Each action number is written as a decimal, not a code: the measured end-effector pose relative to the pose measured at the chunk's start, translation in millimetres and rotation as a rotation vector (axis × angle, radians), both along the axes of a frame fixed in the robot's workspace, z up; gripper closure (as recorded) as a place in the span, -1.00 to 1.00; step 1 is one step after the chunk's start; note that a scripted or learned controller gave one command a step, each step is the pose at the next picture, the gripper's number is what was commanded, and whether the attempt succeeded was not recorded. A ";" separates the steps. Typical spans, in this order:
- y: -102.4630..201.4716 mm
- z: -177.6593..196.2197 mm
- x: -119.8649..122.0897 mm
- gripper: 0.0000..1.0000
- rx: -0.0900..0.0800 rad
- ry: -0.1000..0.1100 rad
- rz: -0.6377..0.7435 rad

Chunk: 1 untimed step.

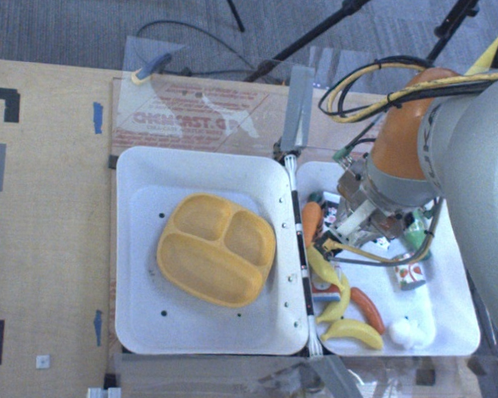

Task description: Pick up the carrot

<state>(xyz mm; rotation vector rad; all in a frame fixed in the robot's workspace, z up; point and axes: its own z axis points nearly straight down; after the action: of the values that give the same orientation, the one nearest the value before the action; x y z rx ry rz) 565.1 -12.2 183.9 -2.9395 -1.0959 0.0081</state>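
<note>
The arm (415,137) is the largest thing here. It comes in over the right bin (462,311) from that bin's far right corner and bends down into its far half, which suits a descent on something lying there. The left bin (126,253) sits wall to wall with the right bin, on its view-left side. It holds a yellow divided plate (216,247), well away from the right bin's contents and playing no part in this pick.

Inside the right bin, the gripper (341,239) hangs low near the left wall, toward the far end. The wrist hardware crowds the view, so I cannot tell whether the gripper is spread or pressed together, and nothing can be seen pinched in it.

Two bananas lie along the right bin's left wall. One (335,285) is near the middle and the other (352,332) is by the near edge. The carrot (312,219) lies against that same left wall at the far end, pointing roughly along it, with the gripper just beside it toward the bin's middle. Its snug place by the wall probably explains the close approach, since there is little room on the wall side.

A red, sausage-like piece (367,308) lies in the right bin's near half. A small carton (410,276) sits near its centre-right, and a white lump (406,332) is by the near right corner.
</note>
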 end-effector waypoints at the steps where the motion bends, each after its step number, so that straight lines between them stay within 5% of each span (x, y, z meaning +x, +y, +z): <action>1: 31.2 0.7 89.1 1.00 -0.003 -0.004 -0.059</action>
<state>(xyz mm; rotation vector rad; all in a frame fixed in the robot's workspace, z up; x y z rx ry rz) 654.2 19.0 184.5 -2.9742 -1.0100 0.0032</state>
